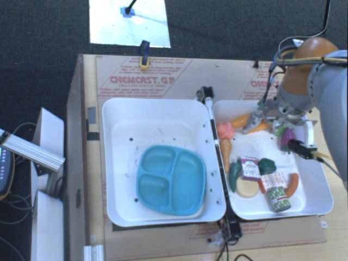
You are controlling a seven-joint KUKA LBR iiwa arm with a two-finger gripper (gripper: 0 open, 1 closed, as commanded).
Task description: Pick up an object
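Note:
My gripper (254, 123) hangs low over the far part of the right bin (321, 197), directly above an orange carrot-like toy (242, 119) that pokes out on both sides of it. A pink toy (226, 130) lies just to its left against the bin's wall. A purple eggplant (286, 138) lies just to its right. Nearer the front lie a second orange carrot (225, 148), a green pepper (234, 174), a purple box (250, 167), a dark green toy (267, 165), a pale round disc (247, 188), a green can (279, 200) and a red sausage (293, 184).
The left bin (125, 118) holds a blue divided plate (171, 179) toward its front. A black clamp (206, 95) sits at the far end of the rim shared by the two bins. The grey arm with its orange band (307, 64) crosses the right bin's far right corner.

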